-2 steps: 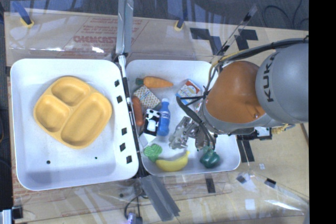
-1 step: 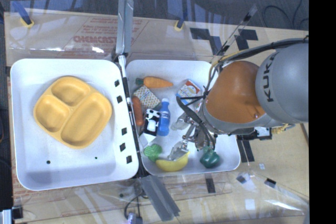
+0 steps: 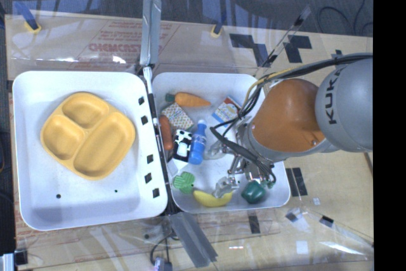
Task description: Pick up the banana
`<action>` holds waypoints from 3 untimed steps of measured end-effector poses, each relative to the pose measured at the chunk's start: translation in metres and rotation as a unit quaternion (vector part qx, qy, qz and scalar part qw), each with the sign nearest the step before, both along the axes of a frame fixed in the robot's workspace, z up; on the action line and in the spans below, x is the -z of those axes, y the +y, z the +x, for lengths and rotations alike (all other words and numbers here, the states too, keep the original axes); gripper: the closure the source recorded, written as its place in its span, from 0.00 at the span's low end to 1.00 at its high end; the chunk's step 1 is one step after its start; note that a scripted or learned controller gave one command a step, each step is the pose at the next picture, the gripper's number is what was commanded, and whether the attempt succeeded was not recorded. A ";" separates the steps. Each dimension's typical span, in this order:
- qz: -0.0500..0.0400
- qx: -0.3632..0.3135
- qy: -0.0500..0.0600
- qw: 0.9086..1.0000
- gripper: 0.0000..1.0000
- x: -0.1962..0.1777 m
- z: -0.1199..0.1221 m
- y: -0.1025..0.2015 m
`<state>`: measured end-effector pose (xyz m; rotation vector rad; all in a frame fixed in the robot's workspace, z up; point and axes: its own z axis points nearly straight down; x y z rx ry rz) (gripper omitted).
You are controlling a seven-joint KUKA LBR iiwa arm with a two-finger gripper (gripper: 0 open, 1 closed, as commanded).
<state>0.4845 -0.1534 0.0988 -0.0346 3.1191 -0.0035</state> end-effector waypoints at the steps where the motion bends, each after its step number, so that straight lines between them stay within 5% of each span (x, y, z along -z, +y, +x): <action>1: 0.000 -0.002 0.002 1.000 1.00 -0.009 -0.001 0.000; 2: 0.000 -0.002 0.002 1.000 0.00 -0.009 -0.001 0.000; 3: -0.002 -0.078 0.003 0.997 0.00 0.002 0.004 -0.056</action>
